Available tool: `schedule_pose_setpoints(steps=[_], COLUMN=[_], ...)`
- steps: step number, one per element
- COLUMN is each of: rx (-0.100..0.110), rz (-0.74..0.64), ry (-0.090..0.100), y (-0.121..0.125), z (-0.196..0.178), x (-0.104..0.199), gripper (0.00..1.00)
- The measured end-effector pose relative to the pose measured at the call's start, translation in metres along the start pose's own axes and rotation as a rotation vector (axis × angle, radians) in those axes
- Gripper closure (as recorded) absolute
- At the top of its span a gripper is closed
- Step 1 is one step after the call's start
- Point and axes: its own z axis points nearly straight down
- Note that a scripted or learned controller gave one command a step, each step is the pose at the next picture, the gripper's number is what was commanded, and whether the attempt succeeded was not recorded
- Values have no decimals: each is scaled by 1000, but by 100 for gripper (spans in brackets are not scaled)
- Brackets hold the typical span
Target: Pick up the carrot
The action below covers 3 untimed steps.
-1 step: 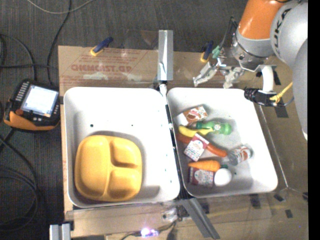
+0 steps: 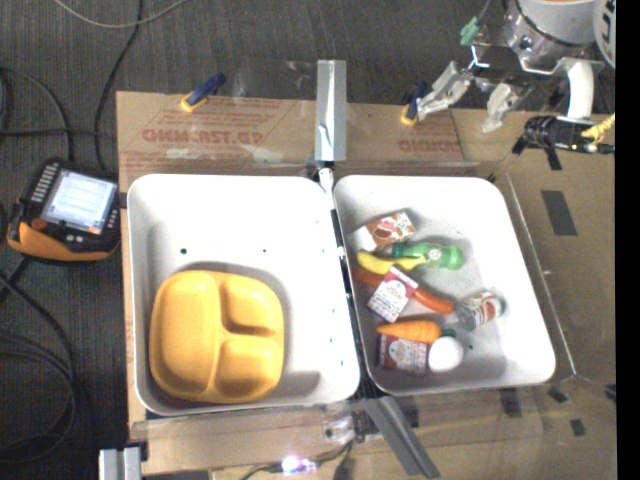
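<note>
Camera view, from my seat: far to the left of the jaws, a teach pendant (image 2: 68, 211) with a lit screen lies on the dark carpet. Next, the left bin (image 2: 160, 208) — smooth white plastic with rounded corners — holds a glossy yellow divided tray (image 2: 217, 335) with three compartments. The cardboard sheet (image 2: 210, 138) under the bins carries faded red lettering I cannot read. The right bin (image 2: 520, 268) sits below the jaws, crowded: a small labelled carton (image 2: 390, 230), a yellow banana (image 2: 373, 264), a green bottle (image 2: 432, 256), a red packet (image 2: 394, 295), a small can (image 2: 480, 310), a white egg (image 2: 446, 354). The carrot (image 2: 408, 331) — orange, tapered, smooth — lies low in that bin, well below the jaws, touching the egg. The gripper (image 2: 470, 93) hangs above the bench's far edge, its pale fingers (image 2: 443, 90) spread apart, nothing between them.
</note>
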Motion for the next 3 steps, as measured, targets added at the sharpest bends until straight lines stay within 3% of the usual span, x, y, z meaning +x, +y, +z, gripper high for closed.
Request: schedule_pose_setpoints(steps=[1,2,3], rx=[2,2,2], rz=[-166,-168,-336], ry=[1,4,5], y=[-37,-73,-144], z=[104,224,251], x=[-19,-26,-36], gripper=[0,0,0])
